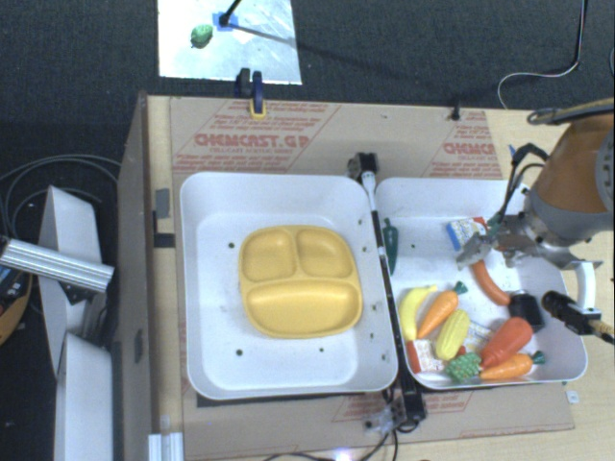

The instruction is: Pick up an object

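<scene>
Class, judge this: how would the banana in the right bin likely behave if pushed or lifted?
The banana looks like smooth moulded plastic, so probably stiff, light and a little slippery. Its curved shape and the carrot touching it suggest it would pivot or slide rather than roll.

Two white bins: left bin (207, 286) and right bin (423, 209). One yellow divided plate (299, 281) lies in the left. The right holds one banana (412, 310), one corn cob (452, 334), three carrots (437, 312) (506, 340) (507, 367), one sausage (489, 283), and one small box (464, 231).
</scene>
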Controlling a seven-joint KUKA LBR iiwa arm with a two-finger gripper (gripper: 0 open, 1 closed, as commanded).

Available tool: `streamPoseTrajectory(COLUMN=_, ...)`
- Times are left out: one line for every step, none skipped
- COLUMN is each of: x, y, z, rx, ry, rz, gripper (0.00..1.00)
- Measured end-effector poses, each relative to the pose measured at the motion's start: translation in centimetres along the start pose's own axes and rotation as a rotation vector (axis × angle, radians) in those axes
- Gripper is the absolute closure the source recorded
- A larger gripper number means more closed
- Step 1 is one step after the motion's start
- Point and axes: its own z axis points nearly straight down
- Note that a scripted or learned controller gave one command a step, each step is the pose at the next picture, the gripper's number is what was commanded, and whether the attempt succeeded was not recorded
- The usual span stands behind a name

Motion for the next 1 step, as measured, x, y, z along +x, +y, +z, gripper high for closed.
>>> streamPoseTrajectory(x=-0.86, y=-0.4, z=4.24, rx=0.0, ry=0.0, rz=0.0, gripper=0.0)
